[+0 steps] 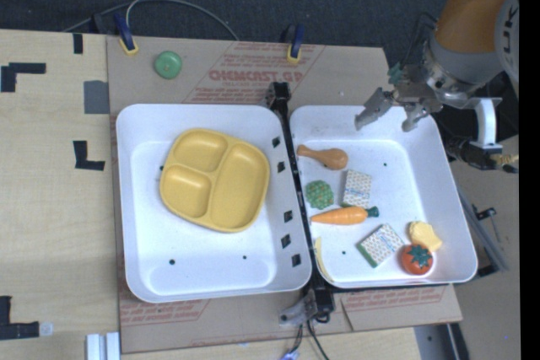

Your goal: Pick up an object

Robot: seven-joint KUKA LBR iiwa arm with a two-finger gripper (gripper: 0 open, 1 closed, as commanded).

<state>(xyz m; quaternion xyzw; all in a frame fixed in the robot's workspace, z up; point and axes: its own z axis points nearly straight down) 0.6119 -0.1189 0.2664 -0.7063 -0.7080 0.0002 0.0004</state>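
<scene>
Camera view: gripper (390, 115) hangs over the 12–1 o'clock corner of the right bin (447, 181), fingers spread apart, nothing between them. Arm enters from 2 o'clock.

Right bin contents: drumstick (324, 156) nearest the gripper, toward its 7 o'clock. Small patterned block (357, 185) just past it, broccoli-like green piece (319, 194) at the block's 9 o'clock. Carrot (341, 217) under those, lying approx. horizontal, leafy end at 3 o'clock. 2nd patterned block (380, 244) tilted at bin's 6 o'clock. Tomato (416, 259) and a yellow piece (423, 233) touching each other at the 5 o'clock corner.

Left bin (135, 206): yellow divided plate (215, 180) only. Green ball (168, 64) sits on the bench outside, 11 o'clock.

Step, my read: pre-grasp, no pick yet. Best target prob. the drumstick: closest, well apart from neighbours. Align fingers across the thin handle end, i.e. perpendicular to its long axis, come straight down, close low. Avoid the tomato/yellow pair — touching, likely to squirt out. Carrot OK as backup w/ same cross-axis approach.
</scene>
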